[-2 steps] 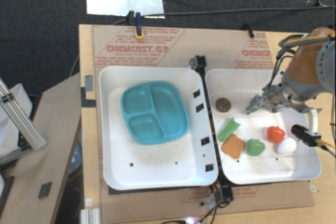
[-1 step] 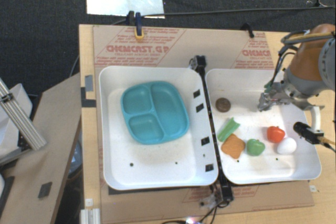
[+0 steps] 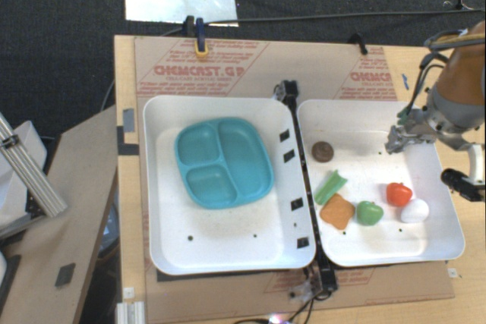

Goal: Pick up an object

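From above, the gripper (image 3: 396, 139) hung over the upper right of the right bin (image 3: 448, 239); whether it was open or closed, I could not tell. Candidates lay below it: a red tomato (image 3: 398, 193) touching a white egg-like piece (image 3: 414, 211), a green pepper (image 3: 370, 212) beside an orange piece (image 3: 337, 212), and a green strip (image 3: 330, 187). The brown ball (image 3: 323, 152) sat apart, probably the cleanest target; a straight descent would avoid neighbours. The left bin (image 3: 163, 254) held a teal divided plate (image 3: 224, 162).

"CHEMCAST GP" printed red on board (image 3: 199, 66)
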Robot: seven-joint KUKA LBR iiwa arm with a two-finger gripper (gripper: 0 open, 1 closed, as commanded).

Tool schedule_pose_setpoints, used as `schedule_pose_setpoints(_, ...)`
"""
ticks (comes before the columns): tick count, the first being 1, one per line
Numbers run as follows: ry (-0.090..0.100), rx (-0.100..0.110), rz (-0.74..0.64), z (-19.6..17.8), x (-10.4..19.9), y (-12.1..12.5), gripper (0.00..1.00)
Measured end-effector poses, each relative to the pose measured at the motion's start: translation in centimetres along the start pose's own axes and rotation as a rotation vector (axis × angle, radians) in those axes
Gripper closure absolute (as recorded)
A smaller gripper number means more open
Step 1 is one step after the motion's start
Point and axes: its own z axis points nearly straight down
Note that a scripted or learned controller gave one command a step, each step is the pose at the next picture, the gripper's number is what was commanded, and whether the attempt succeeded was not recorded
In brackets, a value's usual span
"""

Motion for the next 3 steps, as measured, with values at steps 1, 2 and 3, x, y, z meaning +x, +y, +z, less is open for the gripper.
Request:
schedule_pose_setpoints(1, 0.000, 0.000, -0.005, -5.1, 0.2, 1.1, 1.00)
schedule_pose_setpoints(2, 0.000, 0.000, -0.006, -7.6, 0.2, 1.2, 1.00)
schedule_pose_setpoints(3, 0.002, 0.003, -0.009, -6.7, 5.3, 1.4, 1.00)
